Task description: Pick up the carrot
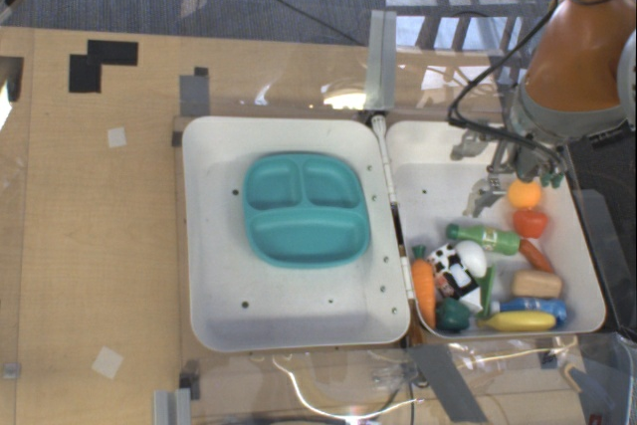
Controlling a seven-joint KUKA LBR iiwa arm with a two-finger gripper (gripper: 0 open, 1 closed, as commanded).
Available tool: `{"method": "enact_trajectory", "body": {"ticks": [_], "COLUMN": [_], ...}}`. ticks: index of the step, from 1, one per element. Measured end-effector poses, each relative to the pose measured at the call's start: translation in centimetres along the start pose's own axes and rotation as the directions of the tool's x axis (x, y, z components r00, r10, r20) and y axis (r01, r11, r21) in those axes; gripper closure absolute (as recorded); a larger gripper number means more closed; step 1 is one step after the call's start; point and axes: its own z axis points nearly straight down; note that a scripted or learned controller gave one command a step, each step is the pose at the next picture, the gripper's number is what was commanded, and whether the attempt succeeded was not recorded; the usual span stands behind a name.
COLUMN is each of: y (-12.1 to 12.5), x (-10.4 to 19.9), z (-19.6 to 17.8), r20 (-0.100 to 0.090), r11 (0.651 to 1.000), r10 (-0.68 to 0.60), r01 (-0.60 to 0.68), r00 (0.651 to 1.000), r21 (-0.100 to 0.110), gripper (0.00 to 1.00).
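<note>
A teal tray (305, 222) sits in the left bin (214, 314). In the right bin (438, 169), the carrot (424, 289) lies along the left wall near the front, beside a black-and-white toy (460, 266) and a green bottle (485, 237). Further right, the pincer (498, 182) hangs over the bin's back part, its fingers (482, 198) apart, gripping nothing, well away from the carrot.

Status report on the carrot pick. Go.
Gripper over right bin, far end, nothing seen in it. Carrot lies untouched at near left wall. Black-and-white toy and dark green piece crowd its right side.
</note>
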Motion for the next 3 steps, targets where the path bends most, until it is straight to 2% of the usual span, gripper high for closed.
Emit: {"method": "enact_trajectory", "body": {"ticks": [1,2,3], "y": [-5.5,-10.3,-10.1], "x": [-5.3,-5.0,-4.4], "z": [-0.7,8.9,6.9], "r20": [0.004,-0.006,0.003], "r11": [0.988,0.995,0.885], "r10": [-0.154,-0.096,-0.466], "r01": [0.154,0.096,0.466], "r00": [0.988,0.995,0.885], "r21": [0.003,-0.002,0.002], "gripper": [0.00,0.00,0.00]}}
